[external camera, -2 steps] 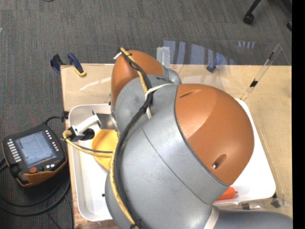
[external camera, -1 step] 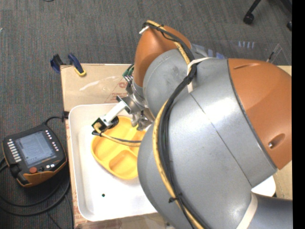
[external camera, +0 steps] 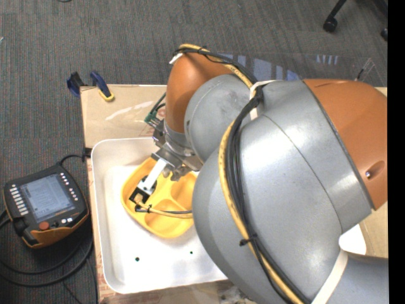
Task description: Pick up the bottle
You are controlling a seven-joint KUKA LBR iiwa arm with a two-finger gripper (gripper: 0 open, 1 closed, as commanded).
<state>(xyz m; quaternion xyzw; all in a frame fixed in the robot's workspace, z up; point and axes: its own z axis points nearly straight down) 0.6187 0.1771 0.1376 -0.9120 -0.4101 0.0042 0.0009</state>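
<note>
My gripper (external camera: 167,167) reaches down into the left white bin (external camera: 107,233), right over a yellow divided dish (external camera: 166,221) that lies in the bin's middle. The grey and orange arm (external camera: 278,189) fills the right half of the view and hides the dish's right part, the bin's right side and whatever lies under it. The wrist (external camera: 180,116) stands above the dish's far edge.
Two small dark specks (external camera: 137,258) lie on the left bin's floor near its front. A blue clamp (external camera: 95,84) grips the bench's far left corner. A teach pendant (external camera: 44,201) lies on the carpet to the left, and a chair base (external camera: 345,8) stands at the far right.
</note>
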